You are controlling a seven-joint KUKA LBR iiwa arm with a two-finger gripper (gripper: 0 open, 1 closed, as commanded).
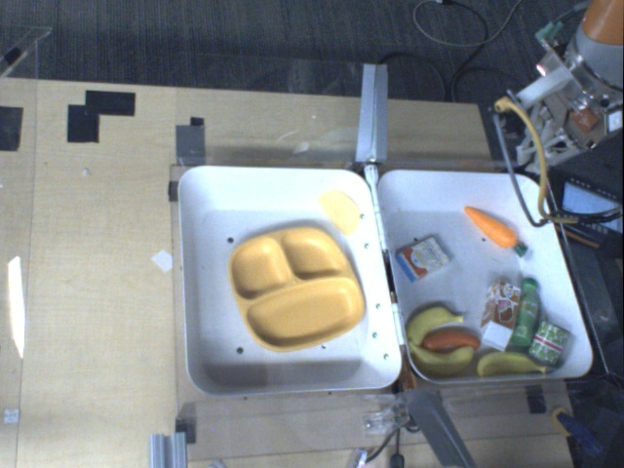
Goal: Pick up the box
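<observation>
The gripper (558, 115) hangs at the far right, outside the bins and above the right bin's (444, 191) far corner; whether it is open or closed cannot be told. The arm (603, 22) rises behind it. The small carton box (423, 257) lies flat in the right bin, near its left wall, apart from the carrot (493, 228) and the bananas (436, 326). The task looks to be at the approach step: the next move calls for travelling left and nearer, over the box, then descending.
</observation>
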